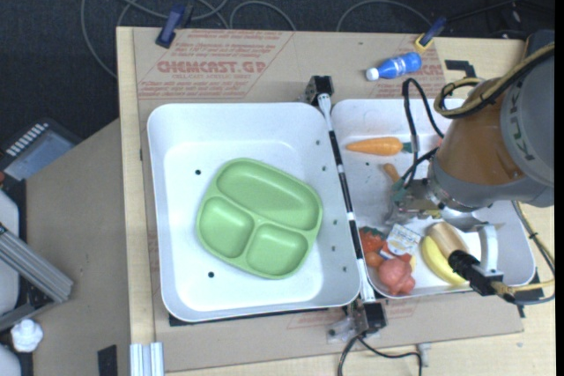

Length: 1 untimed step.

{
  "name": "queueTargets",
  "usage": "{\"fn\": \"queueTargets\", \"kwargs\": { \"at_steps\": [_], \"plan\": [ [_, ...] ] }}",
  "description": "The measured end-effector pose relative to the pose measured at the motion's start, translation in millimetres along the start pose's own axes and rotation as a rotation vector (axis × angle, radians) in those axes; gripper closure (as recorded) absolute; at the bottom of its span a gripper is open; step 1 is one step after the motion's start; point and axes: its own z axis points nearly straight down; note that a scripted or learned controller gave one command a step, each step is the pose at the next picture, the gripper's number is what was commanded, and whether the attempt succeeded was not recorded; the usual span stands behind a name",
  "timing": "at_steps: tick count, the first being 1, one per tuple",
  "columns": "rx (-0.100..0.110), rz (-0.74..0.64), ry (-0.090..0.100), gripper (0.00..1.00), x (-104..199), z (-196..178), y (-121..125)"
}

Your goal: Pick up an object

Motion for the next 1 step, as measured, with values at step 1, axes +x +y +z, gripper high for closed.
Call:
{"fn": "queueTargets", "kwargs": {
  "at_steps": [1],
  "plan": [
    [0.0, 0.0, 0.0, 0.0, 0.1, 0.2, -0.1]
  ]
}}
